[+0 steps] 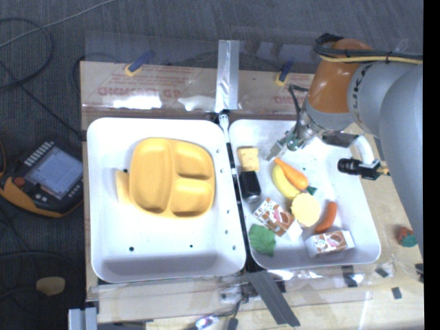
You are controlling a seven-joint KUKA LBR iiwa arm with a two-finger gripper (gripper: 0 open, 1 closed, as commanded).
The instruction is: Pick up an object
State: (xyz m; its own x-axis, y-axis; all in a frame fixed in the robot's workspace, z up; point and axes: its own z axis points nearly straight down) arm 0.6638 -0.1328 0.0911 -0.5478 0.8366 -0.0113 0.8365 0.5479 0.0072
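From the camera view above the desk (103,81), two white bins sit side by side. The left bin (103,253) holds a yellow divided tray (172,176) turned at a slight angle. The right bin (357,205) holds the toys. A carrot (291,174) lies across a banana (282,183) near the middle. Left of them a pale yellow block (248,158) sits just above a black block (249,183). Lower down lie a patterned white packet (274,216), a round yellow lemon-like piece (306,210), an orange-red sausage shape (328,215), a small printed carton (330,242) and a green leafy piece (262,240) by the bin's lower left corner. The hand (289,144) hangs over the bin's upper part, just above the carrot's tip, its fingers narrowly apart with nothing between them.
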